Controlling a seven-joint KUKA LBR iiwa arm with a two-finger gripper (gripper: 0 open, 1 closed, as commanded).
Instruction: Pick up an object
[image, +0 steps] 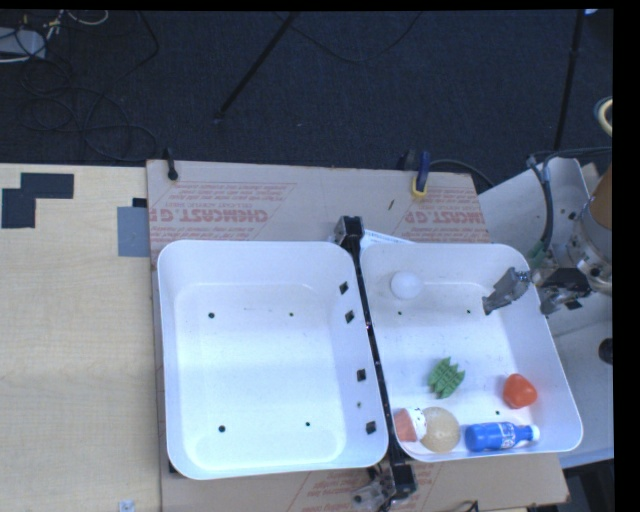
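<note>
Bench: I see two white bins (170, 300) on cardboard.
Gripper (530, 290): spread apart, grasping nothing, over the right bin's far edge.
Right bin: ball (405, 285), bottle (500, 436).

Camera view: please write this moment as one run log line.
gripper: open, nothing held, above right bin far corner | white ball, green toy, blue bottle: untouched

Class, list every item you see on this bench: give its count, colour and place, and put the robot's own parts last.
Bins: two, white, side by side on the bench.
Ball: one, white, right bin, far end.
Leafy toy: one, green, right bin, middle.
Round object: one, orange-red, right bin, right side.
Bottle: one, blue, lying at right bin's near edge.
Roundish object: one, cream and orange, right bin's near left corner.
Tool: one, grey, open, above right bin's right rim.
</note>
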